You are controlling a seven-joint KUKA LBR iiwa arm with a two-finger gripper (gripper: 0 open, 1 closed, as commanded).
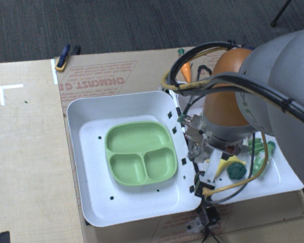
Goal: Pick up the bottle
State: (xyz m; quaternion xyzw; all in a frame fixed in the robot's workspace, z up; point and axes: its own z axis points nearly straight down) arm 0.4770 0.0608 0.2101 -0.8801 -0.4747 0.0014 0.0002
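The bottle, as I read it, is the pale green thing [263,150] in the right bin [289,179], right of the frame's middle and half hidden under the arm. Too little of it shows for me to settle its long axis. My gripper [198,150] sits to its left, by the wall between the bins, and I cannot tell if it is open or holding anything. A dark green lump [235,170] lies between them, slightly lower.

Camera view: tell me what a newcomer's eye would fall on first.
The big grey arm with its orange band looms over the right bin. A pale green three-part plate lies in the left bin. Small green things peek out beside the arm in the right bin.
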